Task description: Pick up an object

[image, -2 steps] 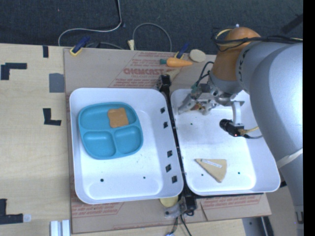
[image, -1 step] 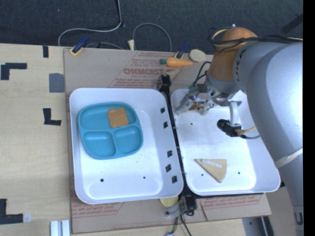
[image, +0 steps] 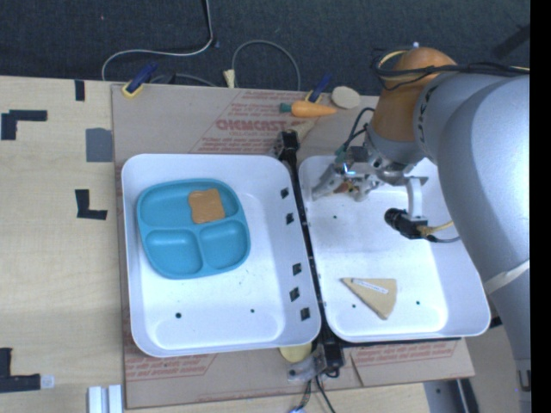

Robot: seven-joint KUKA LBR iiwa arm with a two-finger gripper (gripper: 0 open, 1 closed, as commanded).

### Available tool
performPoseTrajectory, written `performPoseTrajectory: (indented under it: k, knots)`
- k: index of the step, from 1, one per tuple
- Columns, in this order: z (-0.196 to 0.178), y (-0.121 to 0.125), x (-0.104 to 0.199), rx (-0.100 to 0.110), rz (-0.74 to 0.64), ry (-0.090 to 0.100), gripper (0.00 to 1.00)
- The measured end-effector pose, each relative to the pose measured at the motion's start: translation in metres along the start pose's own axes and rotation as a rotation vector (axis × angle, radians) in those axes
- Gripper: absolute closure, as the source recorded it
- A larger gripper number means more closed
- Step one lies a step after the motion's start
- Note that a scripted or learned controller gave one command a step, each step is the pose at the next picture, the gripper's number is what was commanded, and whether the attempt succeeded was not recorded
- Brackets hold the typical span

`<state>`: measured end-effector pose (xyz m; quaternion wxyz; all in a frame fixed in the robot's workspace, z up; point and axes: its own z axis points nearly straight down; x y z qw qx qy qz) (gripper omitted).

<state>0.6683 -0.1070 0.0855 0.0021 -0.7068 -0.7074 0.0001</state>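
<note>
A tan triangular wedge [image: 372, 295] lies flat near the front of the right bin [image: 430, 269]. A brown square piece [image: 207, 205] rests in the upper compartment of a blue divided plate [image: 185, 252] in the left bin [image: 215, 325]. My gripper [image: 344, 181] is low in the far left corner of the right bin, close to the divider between the bins. It is well behind the wedge and apart from it. A small orange-brown speck shows at the gripper's tip, and I cannot make out what it is.
The grey arm [image: 482, 162] covers the right side of the right bin. Behind the bins lie an orange carrot-like item [image: 312, 108], a beige round piece [image: 346, 97] and cables. A black clip row [image: 297, 231] runs between the bins.
</note>
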Motion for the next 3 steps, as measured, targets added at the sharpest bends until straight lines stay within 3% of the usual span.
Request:
performPoseTrajectory:
  k: [2, 3]
  knots:
    - [0.0, 0.0, -0.003, 0.0, 0.0, 0.0, 0.0]
    - [0.0, 0.0, 0.01, -0.001, 0.0, -0.008, 0.0]
